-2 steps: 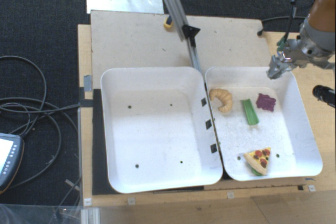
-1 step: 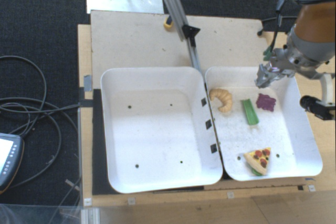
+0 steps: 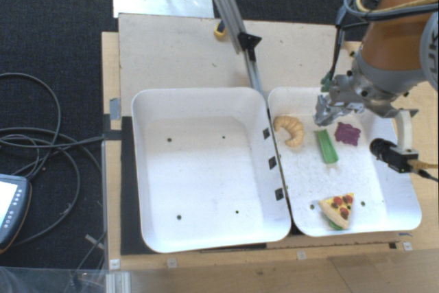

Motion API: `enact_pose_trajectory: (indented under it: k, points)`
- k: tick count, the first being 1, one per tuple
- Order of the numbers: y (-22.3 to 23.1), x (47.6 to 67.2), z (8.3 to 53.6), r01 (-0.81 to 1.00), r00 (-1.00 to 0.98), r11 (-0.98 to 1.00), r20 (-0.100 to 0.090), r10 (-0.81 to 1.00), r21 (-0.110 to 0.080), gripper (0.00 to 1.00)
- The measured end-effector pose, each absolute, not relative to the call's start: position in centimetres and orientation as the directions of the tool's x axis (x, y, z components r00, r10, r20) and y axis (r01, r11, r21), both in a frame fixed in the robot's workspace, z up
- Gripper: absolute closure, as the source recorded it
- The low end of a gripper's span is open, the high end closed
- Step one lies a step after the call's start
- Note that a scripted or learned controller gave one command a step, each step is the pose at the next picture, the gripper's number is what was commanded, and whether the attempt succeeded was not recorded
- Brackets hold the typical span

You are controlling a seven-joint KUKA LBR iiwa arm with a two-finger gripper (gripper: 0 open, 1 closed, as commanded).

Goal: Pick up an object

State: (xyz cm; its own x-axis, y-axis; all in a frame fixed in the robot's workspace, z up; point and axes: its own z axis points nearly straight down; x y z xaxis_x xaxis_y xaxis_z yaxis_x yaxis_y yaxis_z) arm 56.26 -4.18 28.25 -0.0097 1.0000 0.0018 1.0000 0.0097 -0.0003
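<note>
Hovering above the green stick (image 3: 326, 146), the gripper (image 3: 327, 113), its opening impossible to tell, seems mid-approach and must next descend squarely.

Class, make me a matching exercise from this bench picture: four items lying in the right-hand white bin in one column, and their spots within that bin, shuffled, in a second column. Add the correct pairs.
Column one:
1. tan croissant-shaped toy
2. green stick-shaped block
3. purple lumpy toy
4. pizza-slice toy with red dots

Column two:
A. near the bin's front edge
B. just left of the purple toy
C. nearest the divide between bins
D. under the arm, right of the green block

Pairs: 1-C, 2-B, 3-D, 4-A
</note>
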Motion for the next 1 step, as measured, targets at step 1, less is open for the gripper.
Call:
enact_pose_trajectory:
  k: [1]
  points:
    - [0.66, 53.93, 27.85, 1.000, -0.010, 0.010, 0.002, 1.000, 0.000, 1.00]
